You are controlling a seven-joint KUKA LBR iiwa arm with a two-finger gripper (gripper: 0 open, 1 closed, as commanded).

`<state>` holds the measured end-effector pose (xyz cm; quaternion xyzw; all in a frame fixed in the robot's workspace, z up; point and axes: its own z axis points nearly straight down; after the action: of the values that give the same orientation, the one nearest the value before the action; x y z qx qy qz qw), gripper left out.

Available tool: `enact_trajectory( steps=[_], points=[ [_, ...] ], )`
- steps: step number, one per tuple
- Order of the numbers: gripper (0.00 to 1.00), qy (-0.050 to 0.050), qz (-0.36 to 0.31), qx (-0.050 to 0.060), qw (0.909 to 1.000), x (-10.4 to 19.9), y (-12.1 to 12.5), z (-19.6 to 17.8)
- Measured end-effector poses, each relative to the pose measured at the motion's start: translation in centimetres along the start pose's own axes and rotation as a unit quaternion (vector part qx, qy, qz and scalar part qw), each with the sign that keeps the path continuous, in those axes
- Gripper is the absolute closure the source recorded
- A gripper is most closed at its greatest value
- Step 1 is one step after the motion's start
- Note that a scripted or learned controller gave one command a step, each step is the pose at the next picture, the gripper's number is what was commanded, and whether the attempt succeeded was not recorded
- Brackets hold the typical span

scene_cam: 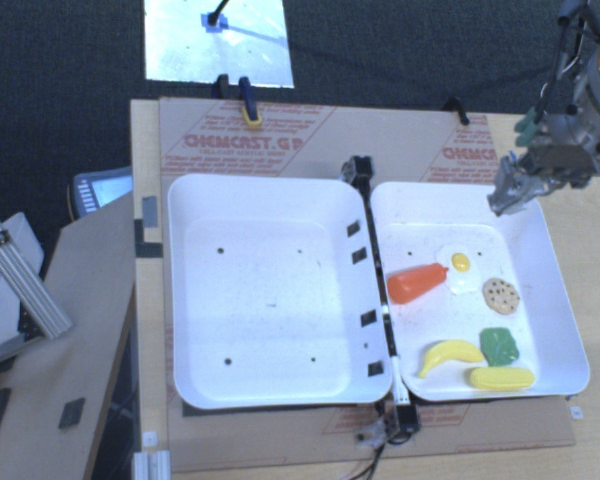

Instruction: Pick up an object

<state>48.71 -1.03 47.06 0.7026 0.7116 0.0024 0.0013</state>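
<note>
The right bin [540, 230] holds an orange carrot [417, 283], a fried egg [461, 266], a round cookie [500, 295], a yellow banana [450, 355], a green piece [499, 345] and a yellow corn-like piece [501, 377]. My gripper [507, 194] hangs above the bin's far right corner, well apart from all of them. Nothing shows between its fingers.
The left bin [195, 203] sits beside the right one, with a black clip strip [370, 268] along their shared edge. Cardboard [310, 138] lies under both bins. A shiny metal plate [218, 28] lies on the dark floor beyond the bench.
</note>
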Motion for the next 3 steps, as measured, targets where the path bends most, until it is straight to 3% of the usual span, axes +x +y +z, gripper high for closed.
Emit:
enact_trajectory(
  steps=[1,2,3],
  points=[
    [1.00,0.000,0.001,-0.002,1.0000,6.6,0.1,-5.9],
    [1.00,0.000,0.003,0.001,1.0000,11.0,0.1,-6.5],
    [1.00,0.000,0.001,0.001,1.0000,18.5,0.2,-6.4]
  ],
)
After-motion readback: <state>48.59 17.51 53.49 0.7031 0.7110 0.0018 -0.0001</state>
